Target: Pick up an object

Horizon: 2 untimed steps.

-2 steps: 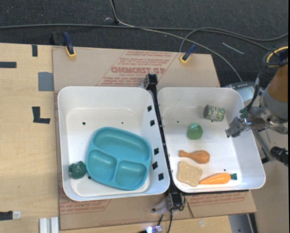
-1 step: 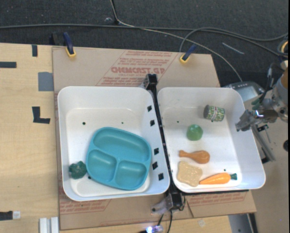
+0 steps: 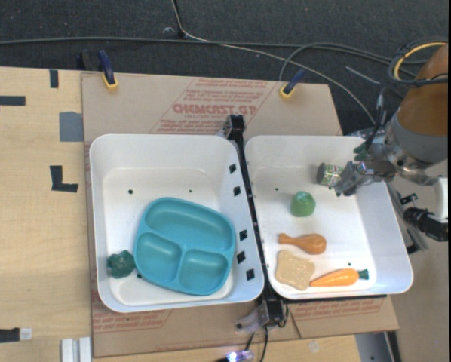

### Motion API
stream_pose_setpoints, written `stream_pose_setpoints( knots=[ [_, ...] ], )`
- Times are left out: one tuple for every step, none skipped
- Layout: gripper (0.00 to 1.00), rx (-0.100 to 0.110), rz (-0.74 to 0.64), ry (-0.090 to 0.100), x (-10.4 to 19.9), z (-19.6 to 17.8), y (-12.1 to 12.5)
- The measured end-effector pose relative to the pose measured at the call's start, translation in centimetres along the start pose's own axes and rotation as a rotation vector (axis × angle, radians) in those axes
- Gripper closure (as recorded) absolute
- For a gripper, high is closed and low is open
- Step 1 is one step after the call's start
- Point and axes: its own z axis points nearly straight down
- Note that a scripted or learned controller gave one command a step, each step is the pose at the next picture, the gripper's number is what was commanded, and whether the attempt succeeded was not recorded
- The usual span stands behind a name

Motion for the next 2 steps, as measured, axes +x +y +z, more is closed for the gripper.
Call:
stream_pose_setpoints(
  knots=[
    [1.0, 0.001, 0.001, 0.0, 4.4, 1.1, 1.7],
    [1.0, 0.001, -0.001, 0.001, 10.5, 1.1, 3.8]
  ],
)
